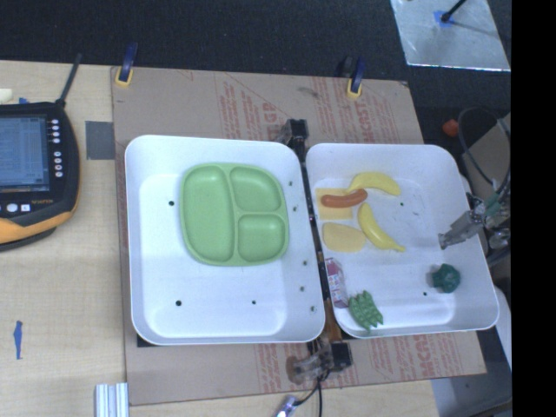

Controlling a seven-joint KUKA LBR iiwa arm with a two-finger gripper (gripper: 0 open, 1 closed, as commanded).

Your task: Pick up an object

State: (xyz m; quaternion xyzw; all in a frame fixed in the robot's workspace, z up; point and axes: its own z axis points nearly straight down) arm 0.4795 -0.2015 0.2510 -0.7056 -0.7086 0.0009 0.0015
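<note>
We are positioning the gripper (455,234) at the right bin's (434,165) right edge, above the dark green object (446,277); we cannot tell its state.

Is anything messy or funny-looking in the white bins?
Mostly tidy. One odd thing: a small pink packet lies on the raised edge between the two bins, not flat inside either. The toy foods sit loose in the right bin.

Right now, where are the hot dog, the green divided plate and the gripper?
hot dog (344,200): camera view, middle of the sausage.
green divided plate (206,214): camera view, its large left compartment.
gripper (453,235): camera view, at its fingertips.
</note>
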